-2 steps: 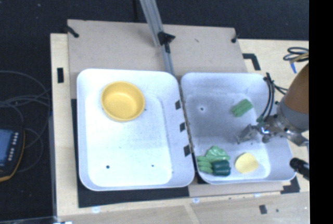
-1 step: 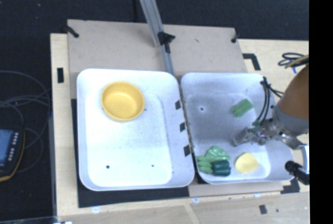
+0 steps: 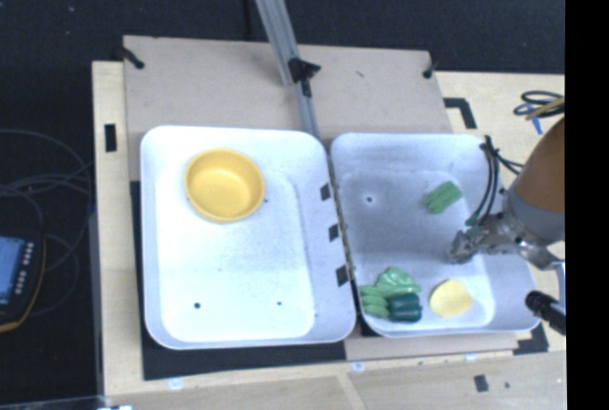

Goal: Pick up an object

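The right bin (image 3: 381, 170) holds a small green block (image 3: 442, 197) near its far right, a green leafy toy with a dark green piece (image 3: 393, 294) at the front, and a yellow round object (image 3: 451, 299) beside it. My gripper (image 3: 466, 246) hangs low over the right side of this bin, between the green block and the yellow object, slightly above and right of the yellow one. Nothing shows between its tips. The arm's orange band (image 3: 547, 172) enters from the right.
A yellow bowl (image 3: 225, 185) sits in the far left part of the left bin (image 3: 238, 303). A grey metal rail (image 3: 271, 4) slants down from the top to the bins' junction. Cables (image 3: 535, 104) lie at the right.
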{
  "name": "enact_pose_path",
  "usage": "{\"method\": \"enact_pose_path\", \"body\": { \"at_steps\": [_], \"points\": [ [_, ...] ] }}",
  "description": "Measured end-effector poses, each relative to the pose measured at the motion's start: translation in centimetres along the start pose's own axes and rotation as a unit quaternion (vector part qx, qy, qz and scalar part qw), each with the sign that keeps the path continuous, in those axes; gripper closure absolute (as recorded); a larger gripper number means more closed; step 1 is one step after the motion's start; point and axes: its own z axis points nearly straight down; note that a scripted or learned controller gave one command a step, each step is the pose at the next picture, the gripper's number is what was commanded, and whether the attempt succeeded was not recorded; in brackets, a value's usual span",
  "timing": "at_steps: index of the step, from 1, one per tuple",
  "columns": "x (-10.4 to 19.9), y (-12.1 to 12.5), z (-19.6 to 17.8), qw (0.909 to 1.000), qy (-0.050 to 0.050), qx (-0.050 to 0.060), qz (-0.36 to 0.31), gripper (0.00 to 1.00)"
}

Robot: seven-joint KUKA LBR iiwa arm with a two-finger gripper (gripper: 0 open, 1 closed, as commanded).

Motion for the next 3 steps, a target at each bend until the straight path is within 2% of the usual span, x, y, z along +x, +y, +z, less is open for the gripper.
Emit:
{"method": "enact_pose_path", "body": {
  "at_steps": [1,3],
  "points": [
    [-0.2,-0.2,-6.3,1.0000,0.000,-0.001,-0.001,1.00],
    [-0.2,0.7,-13.9,1.0000,0.000,0.000,-0.001,1.00]
  ]
}}
